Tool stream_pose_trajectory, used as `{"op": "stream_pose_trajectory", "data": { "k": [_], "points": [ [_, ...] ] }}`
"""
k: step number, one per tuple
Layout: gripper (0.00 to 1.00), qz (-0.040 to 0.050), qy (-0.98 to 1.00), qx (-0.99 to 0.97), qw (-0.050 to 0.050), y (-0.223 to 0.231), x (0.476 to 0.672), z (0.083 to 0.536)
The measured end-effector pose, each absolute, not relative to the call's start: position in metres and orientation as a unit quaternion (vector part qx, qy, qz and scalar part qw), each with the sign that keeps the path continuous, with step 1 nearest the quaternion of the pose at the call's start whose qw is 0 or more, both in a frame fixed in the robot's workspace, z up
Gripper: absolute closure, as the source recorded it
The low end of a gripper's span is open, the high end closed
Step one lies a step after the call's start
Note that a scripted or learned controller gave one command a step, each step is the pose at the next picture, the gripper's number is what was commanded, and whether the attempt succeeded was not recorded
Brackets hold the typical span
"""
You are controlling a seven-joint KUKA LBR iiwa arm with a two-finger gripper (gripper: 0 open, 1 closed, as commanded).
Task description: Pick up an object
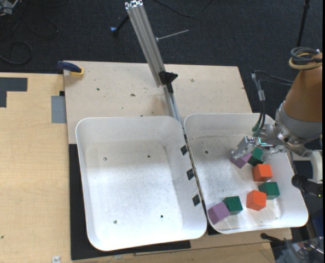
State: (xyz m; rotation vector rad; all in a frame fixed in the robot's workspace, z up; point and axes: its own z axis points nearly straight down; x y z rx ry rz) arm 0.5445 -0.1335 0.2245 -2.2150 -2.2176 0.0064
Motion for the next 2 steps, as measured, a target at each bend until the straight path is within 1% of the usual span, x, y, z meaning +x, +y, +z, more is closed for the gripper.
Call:
{"op": "stream_pose_trajectory", "data": {
  "k": [1,2],
  "points": [
    [0.00,0.0007,-0.706,-0.708,0.001,-0.135,0.545,0.227],
    [0.00,0.0029,-0.707,-0.707,0.004,-0.135,0.537,0.165]
  ]
}}
